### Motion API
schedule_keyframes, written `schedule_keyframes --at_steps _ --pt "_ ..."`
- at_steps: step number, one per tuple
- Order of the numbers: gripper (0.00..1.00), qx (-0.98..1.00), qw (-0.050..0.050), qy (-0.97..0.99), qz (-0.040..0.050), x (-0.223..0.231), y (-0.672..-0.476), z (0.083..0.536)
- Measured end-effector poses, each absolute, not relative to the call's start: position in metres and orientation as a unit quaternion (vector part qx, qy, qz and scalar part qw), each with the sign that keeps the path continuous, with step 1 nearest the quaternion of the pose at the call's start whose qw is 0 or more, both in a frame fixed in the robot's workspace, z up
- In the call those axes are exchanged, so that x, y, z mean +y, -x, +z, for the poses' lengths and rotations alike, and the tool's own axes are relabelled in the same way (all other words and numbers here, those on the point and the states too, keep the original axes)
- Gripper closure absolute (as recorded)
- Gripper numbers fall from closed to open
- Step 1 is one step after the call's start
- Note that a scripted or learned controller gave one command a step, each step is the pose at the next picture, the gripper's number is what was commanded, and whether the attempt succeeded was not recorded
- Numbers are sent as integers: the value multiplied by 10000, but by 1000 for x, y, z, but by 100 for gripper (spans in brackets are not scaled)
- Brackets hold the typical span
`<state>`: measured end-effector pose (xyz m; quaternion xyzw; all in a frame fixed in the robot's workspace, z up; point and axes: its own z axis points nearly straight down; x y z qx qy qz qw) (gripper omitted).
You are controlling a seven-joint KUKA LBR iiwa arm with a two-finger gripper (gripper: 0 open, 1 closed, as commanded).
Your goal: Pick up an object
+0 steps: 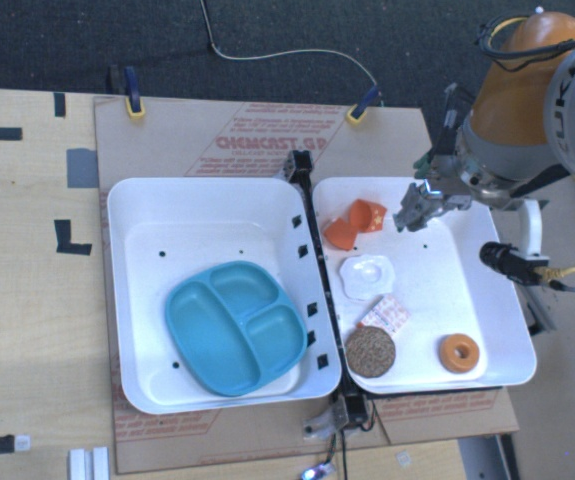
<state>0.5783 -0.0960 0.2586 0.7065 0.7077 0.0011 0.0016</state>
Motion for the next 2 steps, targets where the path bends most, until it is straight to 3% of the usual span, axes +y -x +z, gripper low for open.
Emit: schedule_keyframes --at_steps 2 --pt "100 7096 -10 -7046 -2 16 -576 258"
